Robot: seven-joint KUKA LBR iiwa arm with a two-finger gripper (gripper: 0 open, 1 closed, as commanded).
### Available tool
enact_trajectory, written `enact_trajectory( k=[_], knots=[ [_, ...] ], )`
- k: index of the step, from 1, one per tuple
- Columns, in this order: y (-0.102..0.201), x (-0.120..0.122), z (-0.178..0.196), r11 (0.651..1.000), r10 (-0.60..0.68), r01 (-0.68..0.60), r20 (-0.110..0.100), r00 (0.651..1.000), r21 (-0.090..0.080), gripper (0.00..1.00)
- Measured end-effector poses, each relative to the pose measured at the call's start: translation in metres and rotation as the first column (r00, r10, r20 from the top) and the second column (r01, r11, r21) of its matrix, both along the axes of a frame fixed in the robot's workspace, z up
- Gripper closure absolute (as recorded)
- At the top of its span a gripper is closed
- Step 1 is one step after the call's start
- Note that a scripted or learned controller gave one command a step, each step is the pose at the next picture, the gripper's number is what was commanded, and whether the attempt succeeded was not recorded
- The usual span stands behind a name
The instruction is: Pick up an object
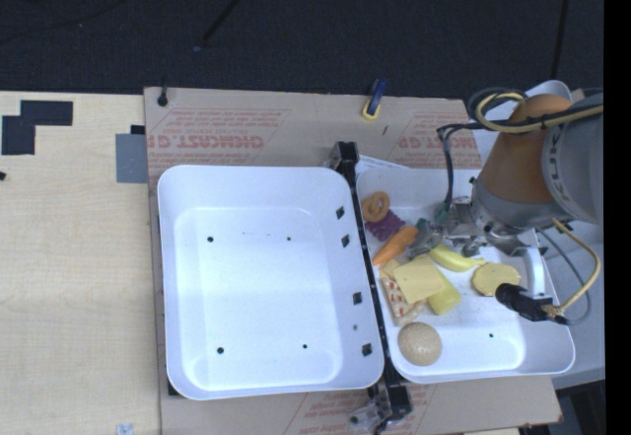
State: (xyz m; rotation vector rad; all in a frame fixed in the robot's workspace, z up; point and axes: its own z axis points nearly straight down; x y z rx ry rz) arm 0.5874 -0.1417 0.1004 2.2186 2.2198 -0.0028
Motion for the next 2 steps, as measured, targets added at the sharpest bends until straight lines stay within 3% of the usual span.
enact_trajectory(
  k=[1,2],
  knots=[
    [0.0,-0.002,0.015,1.0,-0.005,0.005,0.0,1.0,0.002,1.0],
    [0.045,0.043,-0.007,1.0,-0.004,0.004,-0.003,1.0,0.0,1.0]
  ],
)
